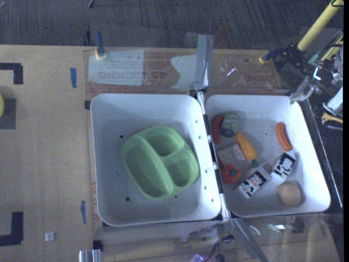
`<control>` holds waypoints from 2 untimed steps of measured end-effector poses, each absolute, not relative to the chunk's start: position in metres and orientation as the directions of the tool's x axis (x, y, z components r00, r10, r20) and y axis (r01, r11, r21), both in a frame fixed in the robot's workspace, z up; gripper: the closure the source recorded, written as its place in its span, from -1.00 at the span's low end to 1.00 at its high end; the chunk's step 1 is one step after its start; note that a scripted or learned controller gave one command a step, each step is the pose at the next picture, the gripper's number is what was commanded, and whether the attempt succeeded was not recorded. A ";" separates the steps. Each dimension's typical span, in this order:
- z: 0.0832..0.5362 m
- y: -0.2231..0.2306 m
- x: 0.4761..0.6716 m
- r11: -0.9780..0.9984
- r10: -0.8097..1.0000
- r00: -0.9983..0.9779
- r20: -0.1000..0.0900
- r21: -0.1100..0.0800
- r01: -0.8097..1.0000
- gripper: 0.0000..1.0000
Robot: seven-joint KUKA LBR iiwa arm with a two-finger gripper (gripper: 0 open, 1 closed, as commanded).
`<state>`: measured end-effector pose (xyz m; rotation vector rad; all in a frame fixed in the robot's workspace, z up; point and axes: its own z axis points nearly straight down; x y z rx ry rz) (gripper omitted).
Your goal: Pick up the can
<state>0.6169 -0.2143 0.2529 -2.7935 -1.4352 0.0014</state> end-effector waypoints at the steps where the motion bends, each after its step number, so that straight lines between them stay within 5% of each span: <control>1: 0.201 -0.215 0.628 -0.450 0.893 0.450 0.000 -0.002 0.893 -1.00; 2: 0.103 -0.202 0.585 -0.446 0.895 0.446 0.016 0.014 0.895 -1.00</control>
